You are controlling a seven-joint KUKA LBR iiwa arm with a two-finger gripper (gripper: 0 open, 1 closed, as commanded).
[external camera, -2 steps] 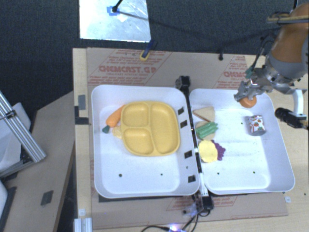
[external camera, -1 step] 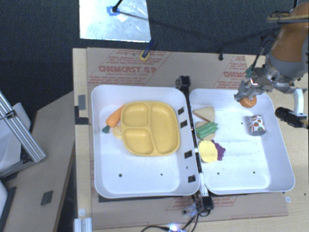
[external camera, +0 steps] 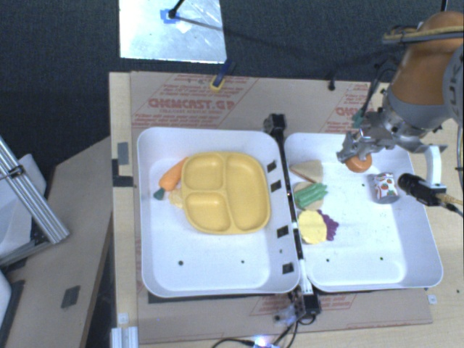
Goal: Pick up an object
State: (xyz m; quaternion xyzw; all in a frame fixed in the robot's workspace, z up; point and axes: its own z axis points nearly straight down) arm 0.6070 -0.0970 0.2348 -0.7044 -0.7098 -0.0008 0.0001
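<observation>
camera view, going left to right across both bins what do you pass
carrot → yellow divided plate → green toy → orange object under the tool → small can

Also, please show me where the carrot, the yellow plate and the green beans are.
carrot (external camera: pixel 172 174), camera view, middle of its orange body.
yellow plate (external camera: pixel 217 212), camera view, floor of its front compartment.
green beans (external camera: pixel 312 193), camera view, middle of the bunch.
</observation>
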